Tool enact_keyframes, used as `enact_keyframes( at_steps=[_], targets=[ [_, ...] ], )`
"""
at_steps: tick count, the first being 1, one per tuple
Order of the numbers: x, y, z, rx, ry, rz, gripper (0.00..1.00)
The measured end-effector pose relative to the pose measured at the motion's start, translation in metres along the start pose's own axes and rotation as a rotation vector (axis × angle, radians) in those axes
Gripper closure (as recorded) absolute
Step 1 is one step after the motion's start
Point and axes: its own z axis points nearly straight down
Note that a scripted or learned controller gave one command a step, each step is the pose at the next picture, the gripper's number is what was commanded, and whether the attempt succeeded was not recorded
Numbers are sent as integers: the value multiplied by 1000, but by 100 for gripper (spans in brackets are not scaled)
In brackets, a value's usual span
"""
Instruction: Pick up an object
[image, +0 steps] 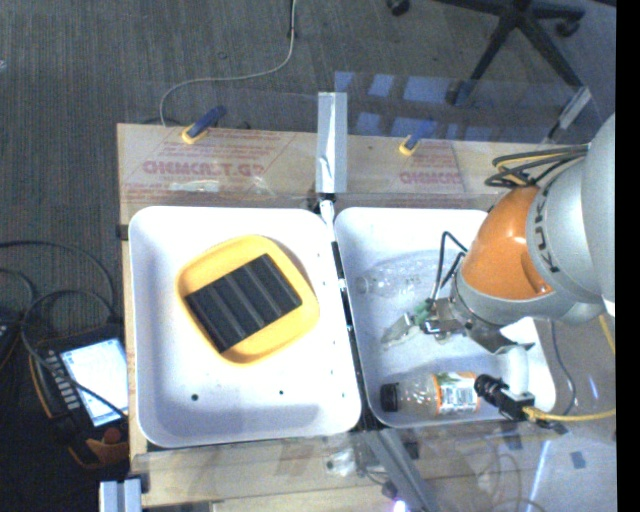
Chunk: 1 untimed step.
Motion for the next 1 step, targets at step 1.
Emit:
enact_keyframes(
  at_steps=[1],
  targets=[
    [-41, 80, -7, 13, 0, 170, 0]
  ],
)
